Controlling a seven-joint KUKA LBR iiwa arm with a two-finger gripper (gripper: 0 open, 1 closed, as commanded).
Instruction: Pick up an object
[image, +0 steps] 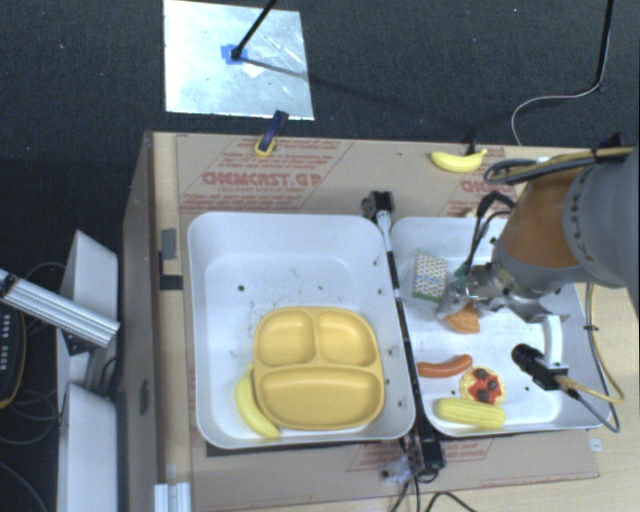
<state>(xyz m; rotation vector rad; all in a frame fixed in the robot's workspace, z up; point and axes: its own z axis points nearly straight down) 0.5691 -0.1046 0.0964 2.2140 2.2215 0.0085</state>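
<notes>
Overhead, dark carpet surrounds a bench faced with printed cardboard (270, 180); a foil sheet (238, 58) lies beyond it. Left bin (225, 245): yellow divided tray (318, 367), banana (252, 408) against its left edge. Right bin (570, 415): gripper (457, 303) low over an orange piece (462, 321), touching or just above; its grasp cannot be judged. Nearby a sausage (443, 367), corn cob (470, 412), checked packet (430, 274).
</notes>
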